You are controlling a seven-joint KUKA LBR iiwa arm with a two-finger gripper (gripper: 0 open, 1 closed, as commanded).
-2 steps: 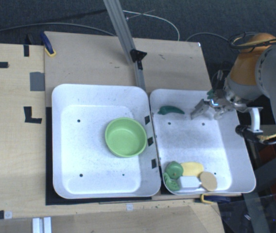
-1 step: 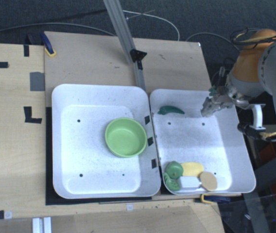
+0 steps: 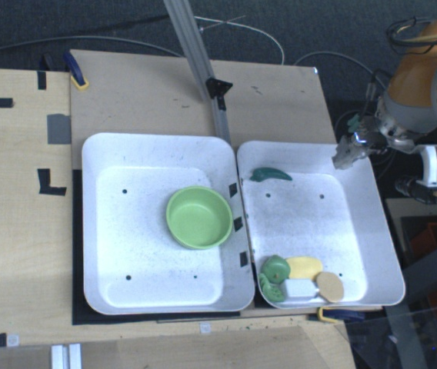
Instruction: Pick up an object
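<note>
1. A cluster of small things lies in the near corner of the right white bin (image 3: 372,229): a green round piece (image 3: 275,269), a yellow oval piece (image 3: 305,267), a tan round disc (image 3: 330,286) and a pale white block (image 3: 300,287), all touching or just beside one another.
2. A dark green curved piece (image 3: 270,174) lies alone near the far wall of that bin.
3. A light green plastic bowl (image 3: 198,217) sits upright in the left white bin (image 3: 107,206).
4. The gripper (image 3: 347,154) hangs over the right bin's far right corner, well apart from every object; I cannot tell how its jaws stand.
5. Both bins rest on the tan counter (image 3: 141,91).
</note>
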